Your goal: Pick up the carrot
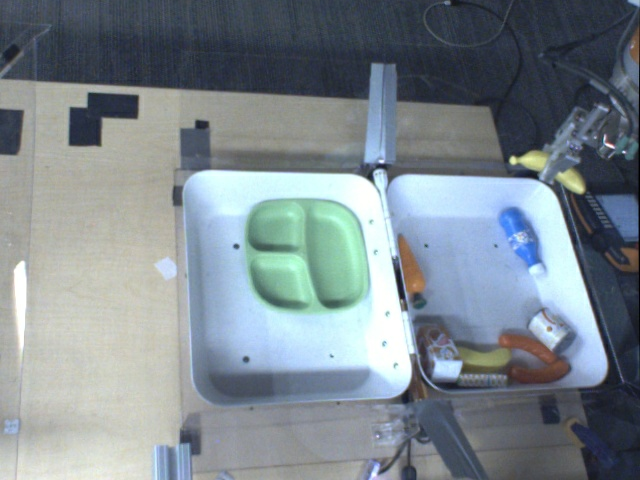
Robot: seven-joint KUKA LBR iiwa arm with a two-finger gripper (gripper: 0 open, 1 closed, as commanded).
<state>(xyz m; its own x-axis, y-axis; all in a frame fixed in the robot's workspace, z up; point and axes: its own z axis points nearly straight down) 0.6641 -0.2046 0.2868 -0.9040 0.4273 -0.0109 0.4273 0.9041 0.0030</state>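
- The carrot (409, 265) is lying in the right bin (480, 193), a slim orange piece with a greenish tip pointing near, pressed along the bin's left wall.
- Open white floor is stretching right of the carrot toward the blue bottle (521, 238), which is resting well apart near the far right corner.
- The near edge of that bin is crowding with a red sausage (535, 361), a banana (480, 356), a small can (551, 329) and a brown packet (440, 351).
- The left bin (210, 298) is holding a green divided tray (306, 253).
- The gripper (572, 146) is hovering at the far right, outside the bin's corner, its fingers closing on a yellow object (553, 167).
- Labels on the bottle and can are showing too small to read.
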